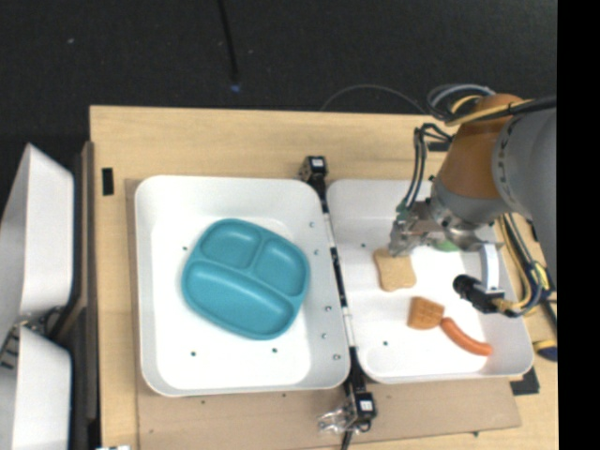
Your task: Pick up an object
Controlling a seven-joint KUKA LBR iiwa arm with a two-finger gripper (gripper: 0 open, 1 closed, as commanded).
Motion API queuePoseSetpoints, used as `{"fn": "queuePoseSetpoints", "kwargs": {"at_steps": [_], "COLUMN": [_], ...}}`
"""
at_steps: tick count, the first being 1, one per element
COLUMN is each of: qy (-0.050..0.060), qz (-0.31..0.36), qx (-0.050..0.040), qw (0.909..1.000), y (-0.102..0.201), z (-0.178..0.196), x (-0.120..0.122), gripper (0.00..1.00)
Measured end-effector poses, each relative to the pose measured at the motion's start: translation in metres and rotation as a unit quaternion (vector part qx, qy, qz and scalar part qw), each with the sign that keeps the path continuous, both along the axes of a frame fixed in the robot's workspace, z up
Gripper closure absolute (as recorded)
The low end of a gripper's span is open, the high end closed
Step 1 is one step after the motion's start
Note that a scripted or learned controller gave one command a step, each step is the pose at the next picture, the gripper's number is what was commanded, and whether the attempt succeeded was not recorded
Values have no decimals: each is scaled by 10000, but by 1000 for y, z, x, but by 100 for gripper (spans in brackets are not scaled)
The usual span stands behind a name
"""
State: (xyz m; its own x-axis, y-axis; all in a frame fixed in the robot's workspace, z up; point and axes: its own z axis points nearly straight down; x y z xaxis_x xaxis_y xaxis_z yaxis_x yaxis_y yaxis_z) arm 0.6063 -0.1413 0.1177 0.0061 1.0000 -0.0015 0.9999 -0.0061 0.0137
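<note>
White bins (225, 375) number two; left holds one teal plate (246, 277); right holds one toast slice (396, 271), one orange wedge (425, 314), one sausage (463, 337); pincer (405, 237) state: cannot tell.

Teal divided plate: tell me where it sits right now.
The teal divided plastic plate lies in the middle of the left white bin, across the divider from the right bin's beige bread slice.
</note>
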Motion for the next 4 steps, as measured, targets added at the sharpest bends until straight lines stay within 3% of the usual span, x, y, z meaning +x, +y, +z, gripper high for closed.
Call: {"fn": "queuePoseSetpoints", "kwargs": {"at_steps": [2, 4], "qy": [32, 53], "qz": [43, 71], "qx": [1, 16], "qw": [10000, 10000], "y": [-5, 107], "z": [98, 120], "x": [4, 12], "gripper": [100, 100]}}
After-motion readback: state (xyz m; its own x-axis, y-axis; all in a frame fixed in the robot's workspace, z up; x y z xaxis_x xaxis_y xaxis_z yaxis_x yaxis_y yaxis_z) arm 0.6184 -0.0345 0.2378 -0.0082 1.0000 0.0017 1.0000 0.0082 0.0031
